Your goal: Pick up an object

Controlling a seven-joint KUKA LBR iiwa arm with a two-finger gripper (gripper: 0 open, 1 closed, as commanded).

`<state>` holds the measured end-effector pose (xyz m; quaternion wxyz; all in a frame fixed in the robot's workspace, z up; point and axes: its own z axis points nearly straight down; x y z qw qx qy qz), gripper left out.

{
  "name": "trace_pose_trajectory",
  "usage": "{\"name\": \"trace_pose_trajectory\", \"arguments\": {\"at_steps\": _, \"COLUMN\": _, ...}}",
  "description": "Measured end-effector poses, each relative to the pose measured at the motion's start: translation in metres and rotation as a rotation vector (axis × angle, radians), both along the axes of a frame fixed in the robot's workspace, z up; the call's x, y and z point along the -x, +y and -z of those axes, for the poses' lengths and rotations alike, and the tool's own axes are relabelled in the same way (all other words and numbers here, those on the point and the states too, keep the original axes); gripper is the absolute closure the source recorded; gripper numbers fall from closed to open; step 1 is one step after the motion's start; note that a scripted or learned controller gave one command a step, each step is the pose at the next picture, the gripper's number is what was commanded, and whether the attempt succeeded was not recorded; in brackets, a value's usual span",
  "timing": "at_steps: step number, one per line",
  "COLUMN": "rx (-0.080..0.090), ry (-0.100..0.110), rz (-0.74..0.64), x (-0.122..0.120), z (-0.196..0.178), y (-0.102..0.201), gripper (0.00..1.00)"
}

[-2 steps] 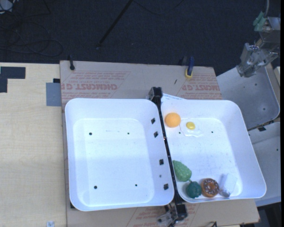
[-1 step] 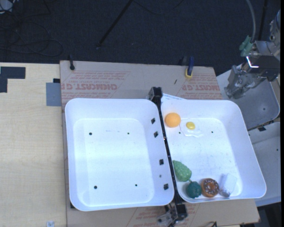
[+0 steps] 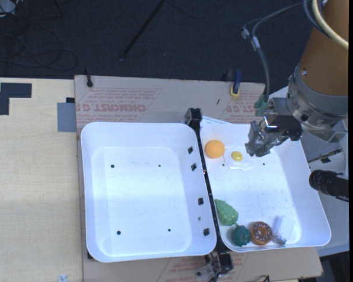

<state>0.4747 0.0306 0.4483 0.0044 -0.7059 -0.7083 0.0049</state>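
Observation:
In the right bin (image 3: 300, 187) lie an orange ball (image 3: 214, 149), a fried-egg toy (image 3: 237, 158), a light green leafy piece (image 3: 225, 211), a dark teal lump (image 3: 241, 235), a brown sprinkled donut (image 3: 260, 232) and a pale clear object (image 3: 284, 226). My gripper (image 3: 256, 147) hangs over the bin's far part, just right of the egg toy and slightly above it. Nothing shows between its dark fingers, and their spacing is unclear.
The left bin (image 3: 94, 175) sits beside the right one, parted by a black clip strip (image 3: 200, 181). Both rest on a cardboard sheet (image 3: 141, 101). A black cylinder (image 3: 329, 184) juts in at the right bin's edge. A blue-yellow clamp (image 3: 236, 84) grips the cardboard's far edge.

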Motion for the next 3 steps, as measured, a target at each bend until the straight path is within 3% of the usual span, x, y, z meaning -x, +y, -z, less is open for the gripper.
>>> {"name": "trace_pose_trajectory", "arguments": {"at_steps": 1, "rx": 0.0, "ry": -0.013, "rz": 0.005, "x": -0.001, "z": -0.029, "y": -0.028, "gripper": 1.0}}
{"name": "trace_pose_trajectory", "arguments": {"at_steps": 2, "rx": 0.0, "ry": 0.005, "rz": 0.004, "x": 0.0, "z": 0.106, "y": -0.002, "gripper": 1.0}}
{"name": "trace_pose_trajectory", "arguments": {"at_steps": 3, "rx": -0.001, "ry": -0.012, "rz": 0.0, "x": -0.034, "z": 0.089, "y": 0.037, "gripper": 1.0}}
